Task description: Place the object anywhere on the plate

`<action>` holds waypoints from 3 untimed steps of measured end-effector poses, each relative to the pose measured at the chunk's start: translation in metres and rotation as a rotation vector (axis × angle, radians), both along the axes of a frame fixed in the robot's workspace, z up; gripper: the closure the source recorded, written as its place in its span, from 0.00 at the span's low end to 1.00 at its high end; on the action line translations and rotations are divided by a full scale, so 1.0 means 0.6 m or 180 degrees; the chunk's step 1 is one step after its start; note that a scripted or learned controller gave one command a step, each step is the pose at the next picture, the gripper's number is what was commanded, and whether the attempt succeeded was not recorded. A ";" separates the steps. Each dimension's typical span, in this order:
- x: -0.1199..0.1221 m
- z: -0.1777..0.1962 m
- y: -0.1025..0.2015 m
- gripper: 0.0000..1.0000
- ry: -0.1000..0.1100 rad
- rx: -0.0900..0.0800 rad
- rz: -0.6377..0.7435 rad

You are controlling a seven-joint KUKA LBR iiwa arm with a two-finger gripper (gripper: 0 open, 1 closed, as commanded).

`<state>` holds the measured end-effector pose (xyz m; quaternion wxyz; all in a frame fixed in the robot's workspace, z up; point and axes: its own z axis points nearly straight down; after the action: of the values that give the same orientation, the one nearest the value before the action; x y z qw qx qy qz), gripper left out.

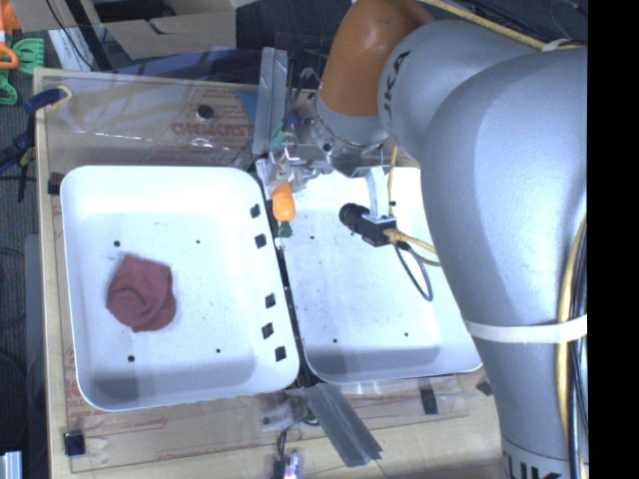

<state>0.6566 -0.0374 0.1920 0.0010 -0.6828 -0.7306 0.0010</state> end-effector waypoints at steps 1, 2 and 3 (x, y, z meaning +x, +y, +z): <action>-0.067 0.028 0.059 1.00 0.0010 -0.0002 -0.0690; -0.185 0.070 0.109 1.00 0.0003 -0.0004 -0.1118; -0.262 0.084 0.201 1.00 0.0012 -0.0008 -0.2228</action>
<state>0.4995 0.0834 0.2425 0.0019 -0.8919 -0.4523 0.0028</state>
